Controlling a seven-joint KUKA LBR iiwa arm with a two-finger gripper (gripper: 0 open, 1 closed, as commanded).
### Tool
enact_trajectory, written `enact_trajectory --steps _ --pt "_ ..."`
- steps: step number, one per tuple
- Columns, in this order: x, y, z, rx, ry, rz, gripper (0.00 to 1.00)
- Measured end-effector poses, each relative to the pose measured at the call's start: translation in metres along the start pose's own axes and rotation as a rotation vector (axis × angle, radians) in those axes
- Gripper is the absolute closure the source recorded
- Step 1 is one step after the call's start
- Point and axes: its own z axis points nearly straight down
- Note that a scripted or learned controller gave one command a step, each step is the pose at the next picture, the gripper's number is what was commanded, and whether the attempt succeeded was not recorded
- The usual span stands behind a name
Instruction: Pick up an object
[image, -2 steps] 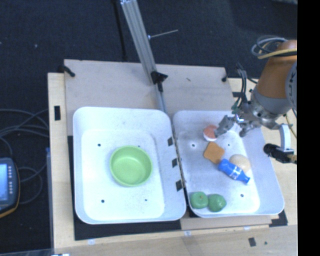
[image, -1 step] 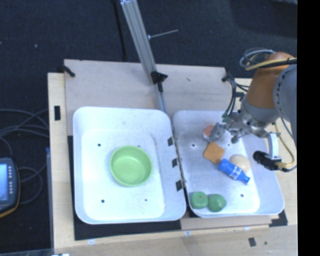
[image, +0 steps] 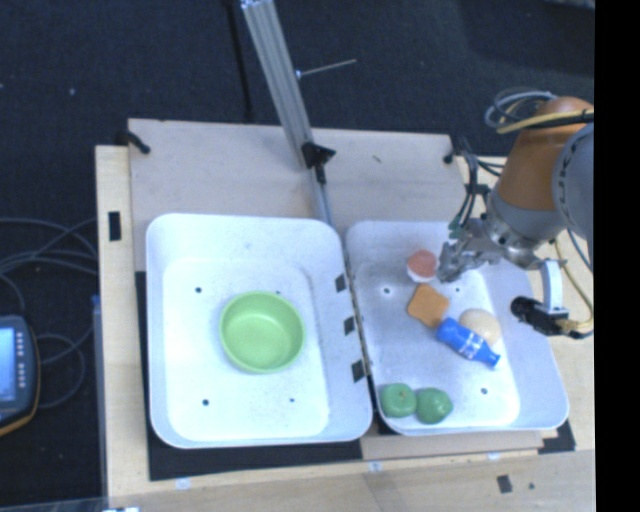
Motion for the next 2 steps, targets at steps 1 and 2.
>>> enact_trajectory --steps 1,2 --pt "-0.007 -0.001 -0.061 -0.003 -0.001 0.0 1.0" --pt "-0.008 0.0 -0.095 -0.002 0.0 -0.001 1.0"
